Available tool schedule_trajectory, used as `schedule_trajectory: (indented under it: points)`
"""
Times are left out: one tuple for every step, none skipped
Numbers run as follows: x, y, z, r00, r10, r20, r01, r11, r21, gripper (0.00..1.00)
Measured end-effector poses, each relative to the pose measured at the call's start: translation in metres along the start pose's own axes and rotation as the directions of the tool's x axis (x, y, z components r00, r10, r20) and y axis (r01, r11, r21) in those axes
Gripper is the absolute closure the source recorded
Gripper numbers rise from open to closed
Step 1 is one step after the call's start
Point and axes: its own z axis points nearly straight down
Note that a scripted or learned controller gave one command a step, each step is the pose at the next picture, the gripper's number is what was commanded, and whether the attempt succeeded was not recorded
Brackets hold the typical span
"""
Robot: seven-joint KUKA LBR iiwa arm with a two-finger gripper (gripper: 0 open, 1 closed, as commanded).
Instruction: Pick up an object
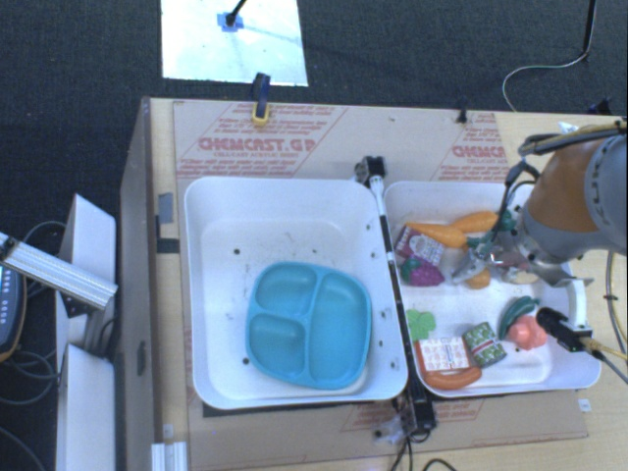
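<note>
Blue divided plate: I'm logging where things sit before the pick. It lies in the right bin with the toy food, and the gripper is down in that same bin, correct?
Not quite. The camera view shows the blue divided plate in the left bin, apart from the toy food. The gripper is indeed down in the right bin, among the food.

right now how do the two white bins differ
The left bin bears one large thing, a blue divided plate; the right bin bears many small toy foods, such as a carrot. The gripper is down in the right bin, not the left bin. Both are shallow and white.
</note>
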Motion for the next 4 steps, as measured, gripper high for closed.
schedule_trajectory:
  points:
    - [-0.002,0.092,0.006,1.000,-0.004,-0.012,0.005,0.999,0.037,0.00]
    - [-0.002,0.093,-0.006,1.000,-0.009,-0.011,0.009,0.999,0.034,1.00]
    - [-0.044,0.084,-0.080,1.000,0.000,0.001,0.000,1.000,-0.003,1.00]
    - [-0.043,0.083,-0.079,1.000,0.000,0.000,0.000,1.000,-0.001,0.00]
